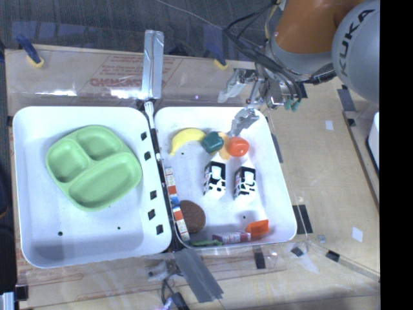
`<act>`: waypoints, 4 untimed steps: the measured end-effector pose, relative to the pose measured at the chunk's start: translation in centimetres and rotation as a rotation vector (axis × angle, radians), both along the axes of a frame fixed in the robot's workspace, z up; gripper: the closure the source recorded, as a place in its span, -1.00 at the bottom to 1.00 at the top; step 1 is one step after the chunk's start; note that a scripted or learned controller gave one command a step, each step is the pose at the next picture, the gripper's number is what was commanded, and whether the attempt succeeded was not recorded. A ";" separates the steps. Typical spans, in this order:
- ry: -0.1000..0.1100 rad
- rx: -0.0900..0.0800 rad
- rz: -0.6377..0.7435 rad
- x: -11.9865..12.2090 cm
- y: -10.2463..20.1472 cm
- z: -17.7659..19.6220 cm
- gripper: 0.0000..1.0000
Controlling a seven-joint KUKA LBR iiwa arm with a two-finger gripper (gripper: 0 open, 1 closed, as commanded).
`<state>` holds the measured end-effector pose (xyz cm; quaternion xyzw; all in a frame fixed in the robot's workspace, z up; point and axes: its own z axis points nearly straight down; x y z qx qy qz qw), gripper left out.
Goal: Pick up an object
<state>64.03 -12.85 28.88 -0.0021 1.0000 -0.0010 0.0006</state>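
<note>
Camera view:
Arm: grey KUKA arm with orange band (310,18), entering from upper right, wrist above right bin's far edge.
Gripper: two-finger gripper (242,123), low over right white bin (281,192), tip just above orange round object (237,147); finger state: cannot tell.
Right bin contents: yellow banana (186,137), teal block (212,142), two black-and-white cartons (215,178) side by side, brown round disc (191,216), small orange piece (257,227).
Left white bin (26,173): green divided plastic plate (94,166).
</note>
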 end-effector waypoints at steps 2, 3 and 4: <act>-0.016 -0.002 0.207 -5.1 1.8 -18.9 -1.00; -0.001 0.002 0.035 0.1 4.0 -19.5 -1.00; -0.001 0.004 0.454 -1.6 1.0 -19.5 -1.00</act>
